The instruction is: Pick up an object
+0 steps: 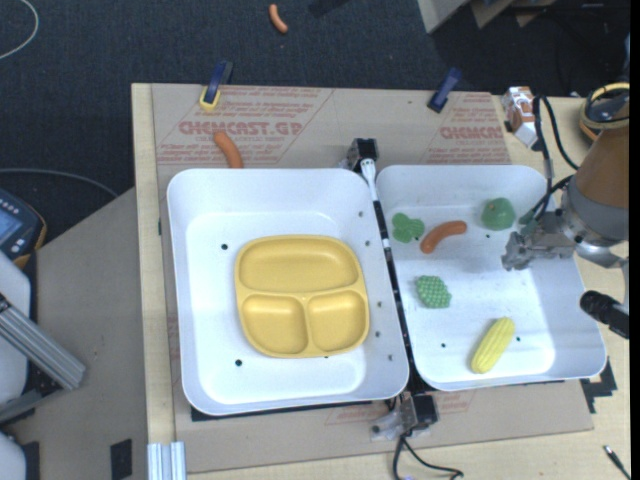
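Observation:
The right bin (560,298) holds several toy foods: a green broccoli piece (406,228), an orange sausage (443,235), a round green vegetable (497,213), a knobbly green piece (432,291) and a yellow corn cob (492,344). My gripper (519,251) hangs over the right bin's upper right part, just below and to the right of the round green vegetable. Nothing shows between its fingers.
The left bin (200,268) carries a yellow three-compartment plate (300,295). Another orange sausage (229,149) lies on the cardboard behind the left bin. Clamps (213,86) hold the board's far edge. Cables run beside the arm on the right.

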You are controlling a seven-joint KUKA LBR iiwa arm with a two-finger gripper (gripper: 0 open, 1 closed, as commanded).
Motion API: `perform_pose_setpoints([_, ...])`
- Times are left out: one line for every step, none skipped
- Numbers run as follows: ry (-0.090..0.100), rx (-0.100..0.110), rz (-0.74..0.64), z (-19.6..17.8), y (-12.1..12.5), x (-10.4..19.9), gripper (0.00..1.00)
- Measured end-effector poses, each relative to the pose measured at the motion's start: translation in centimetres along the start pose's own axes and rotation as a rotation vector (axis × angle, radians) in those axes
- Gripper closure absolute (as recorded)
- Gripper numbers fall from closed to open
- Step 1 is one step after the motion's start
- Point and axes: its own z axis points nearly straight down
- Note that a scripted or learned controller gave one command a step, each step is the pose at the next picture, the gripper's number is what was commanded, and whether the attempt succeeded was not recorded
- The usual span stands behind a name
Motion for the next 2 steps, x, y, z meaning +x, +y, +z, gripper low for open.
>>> perform_pose_setpoints([-0.001,-0.002,-0.001,-4.5,0.2,0.5,1.00])
perform_pose_setpoints([-0.001,-0.003,-0.001,-9.0,0.4,0.4,1.00])
